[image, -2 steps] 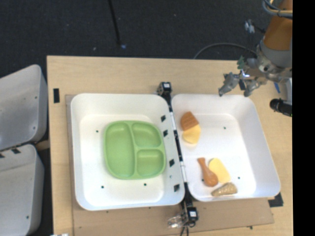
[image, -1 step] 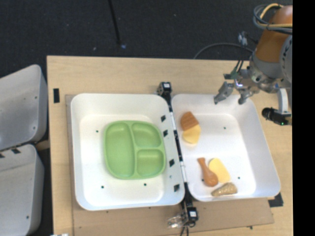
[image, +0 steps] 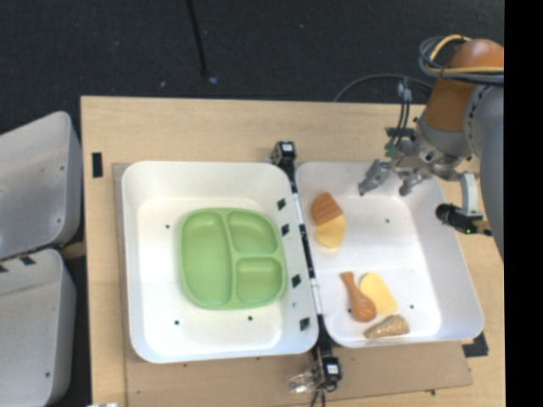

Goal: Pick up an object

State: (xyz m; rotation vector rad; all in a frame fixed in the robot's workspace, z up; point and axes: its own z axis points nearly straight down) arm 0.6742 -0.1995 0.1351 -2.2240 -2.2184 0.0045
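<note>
1. Sitting in the left bin (image: 136,227), a green divided tray (image: 231,257), flat and well apart from the action.
2. Lying across the divider in the right bin (image: 433,253): a croissant (image: 325,207) touching a pale yellow piece (image: 331,232) near the far left corner; closer to the camera, a drumstick (image: 356,297), a yellow block (image: 378,293) and a seeded roll (image: 387,327), bunched together.
3. Hanging over the bin's far right corner, the gripper (image: 392,181), fingers spread wide with nothing between them, well apart from every item.
4. Best judged: pick the croissant pair, nearest; centre over one piece, straddle its narrow side, avoid the bin wall.
5. Reading labels: no brand or writing legible anywhere.
</note>
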